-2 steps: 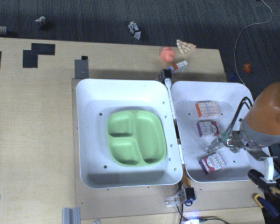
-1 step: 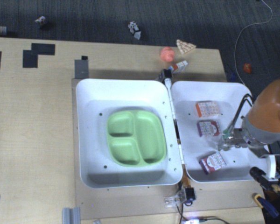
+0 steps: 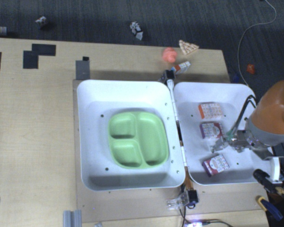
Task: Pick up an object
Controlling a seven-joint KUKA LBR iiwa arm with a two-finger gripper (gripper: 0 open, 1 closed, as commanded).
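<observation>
The right bin (image 3: 236, 91) holds three small packets. An orange and white packet (image 3: 210, 110) lies toward the back, a maroon packet (image 3: 210, 129) sits in the middle, and another maroon packet (image 3: 216, 164) lies near the front wall. My gripper (image 3: 222, 144) reaches in from the right and hangs low over the bin floor between the two maroon packets, close to the lower edge of the middle one. Nothing is visibly held in it.
A green divided plate (image 3: 137, 138) lies in the left bin (image 3: 92, 126). A pink ball (image 3: 169, 55), a wedge-shaped toy (image 3: 188, 47) and a small tube (image 3: 181, 67) rest on the bench behind the bins. A cable clip (image 3: 182, 201) sits at the front.
</observation>
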